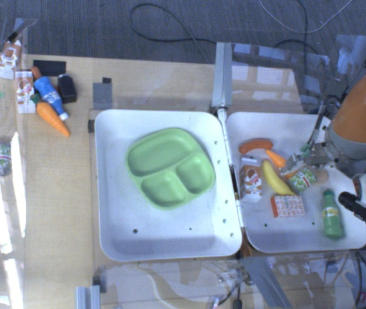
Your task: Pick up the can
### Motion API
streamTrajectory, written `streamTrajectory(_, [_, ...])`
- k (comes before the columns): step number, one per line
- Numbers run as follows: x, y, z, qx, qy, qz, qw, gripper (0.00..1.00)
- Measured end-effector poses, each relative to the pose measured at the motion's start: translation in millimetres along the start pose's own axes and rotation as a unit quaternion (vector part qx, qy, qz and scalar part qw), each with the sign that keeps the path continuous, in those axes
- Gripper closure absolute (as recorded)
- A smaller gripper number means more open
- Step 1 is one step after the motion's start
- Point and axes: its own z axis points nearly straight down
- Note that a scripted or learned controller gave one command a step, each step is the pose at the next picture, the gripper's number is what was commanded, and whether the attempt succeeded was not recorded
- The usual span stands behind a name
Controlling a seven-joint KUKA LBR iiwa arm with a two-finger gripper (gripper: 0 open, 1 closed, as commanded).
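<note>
Green bottle [331,215] beside can [304,179]; labels unreadable.

Green tray [170,167], banana [275,177], bottle [330,215]

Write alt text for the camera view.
The gripper hangs over the right bin, at the can lying among a banana, sausage, carton and green bottle. The left bin holds a green divided plate.
</note>
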Motion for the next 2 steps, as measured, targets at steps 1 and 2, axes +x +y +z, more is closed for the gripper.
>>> streamTrajectory(1, [-21.8, -26.5, 7.6, 0.008, 0.005, 0.009, 0.9999, 0.0])
streamTrajectory(2, [-17.8, -53.3, 6.9, 0.007, 0.005, 0.049, 0.9988, 0.0])
